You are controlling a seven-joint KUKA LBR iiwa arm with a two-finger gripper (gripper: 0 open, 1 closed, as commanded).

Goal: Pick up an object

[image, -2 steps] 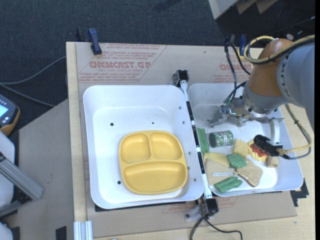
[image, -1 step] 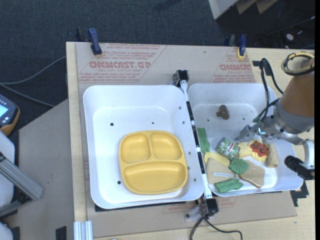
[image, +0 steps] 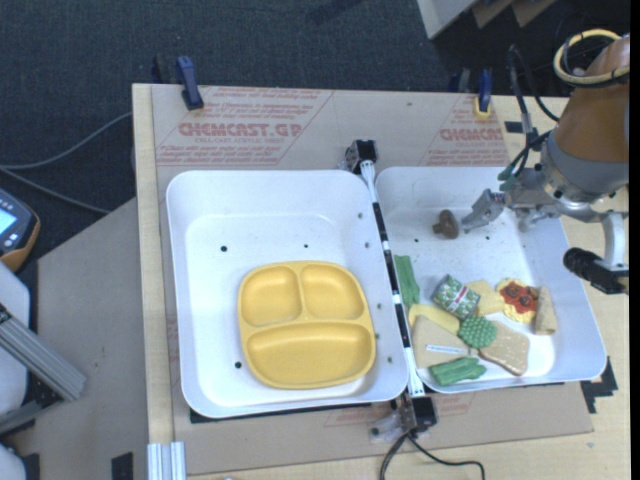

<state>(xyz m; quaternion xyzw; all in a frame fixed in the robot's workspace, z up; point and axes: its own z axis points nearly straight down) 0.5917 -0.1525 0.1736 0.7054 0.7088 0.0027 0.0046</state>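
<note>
Both bins are white: the left bin point(image: 200, 208) and the right bin point(image: 420, 193). A yellow plate point(image: 305, 323) with three parts lies in the left bin. In the right bin, a small brown lump point(image: 446, 225) sits near the far edge. At the near edge are a green pea pod point(image: 457, 371), tan toast point(image: 507, 348) and a green stick point(image: 405, 280). The arm point(image: 590, 128) has an orange band.

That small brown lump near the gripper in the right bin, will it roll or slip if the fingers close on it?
The brown lump looks rounded, so it may roll when nudged. It seems small and probably light, so the gripper could knock it aside.
</note>
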